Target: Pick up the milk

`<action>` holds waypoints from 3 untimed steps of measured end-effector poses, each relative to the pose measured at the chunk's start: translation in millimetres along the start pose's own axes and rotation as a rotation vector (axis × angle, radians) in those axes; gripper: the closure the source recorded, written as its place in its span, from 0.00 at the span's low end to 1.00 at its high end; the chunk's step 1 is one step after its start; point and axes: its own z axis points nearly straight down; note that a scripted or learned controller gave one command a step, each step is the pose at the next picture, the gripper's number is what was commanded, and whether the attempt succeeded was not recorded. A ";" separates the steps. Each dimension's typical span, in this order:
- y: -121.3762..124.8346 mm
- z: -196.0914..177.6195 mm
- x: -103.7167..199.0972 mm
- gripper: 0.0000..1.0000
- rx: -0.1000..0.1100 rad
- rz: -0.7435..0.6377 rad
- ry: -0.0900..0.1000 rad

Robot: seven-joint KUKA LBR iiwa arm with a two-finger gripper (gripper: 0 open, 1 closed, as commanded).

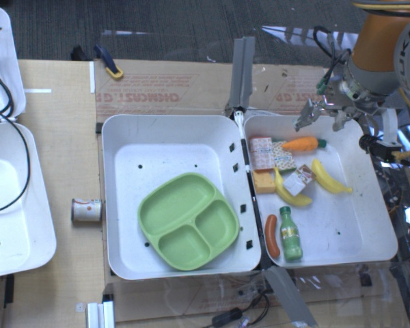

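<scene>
The milk (298,181) is a small white carton with red print, lying tilted in the right bin (369,251) between two bananas. My gripper (323,117) hangs over the far edge of that bin, up and to the right of the carton and well apart from it. Its fingers are open with nothing between them. The orange-banded wrist (385,36) rises behind it at the top right.
Around the milk lie a carrot (301,143), a pink-and-white box (262,152), a yellow block (264,181), two bananas (290,192) (330,178), a sausage (272,236) and a green bottle (290,235). The left bin (123,149) holds a green divided plate (188,221). A small can (87,210) lies on the bench to the left.
</scene>
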 end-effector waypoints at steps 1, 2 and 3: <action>-78.5 98.9 -27.1 0.00 -0.011 0.248 -0.001; -141.5 116.3 -41.7 0.00 -0.006 0.231 0.002; -141.1 108.7 -41.8 1.00 -0.004 0.234 0.004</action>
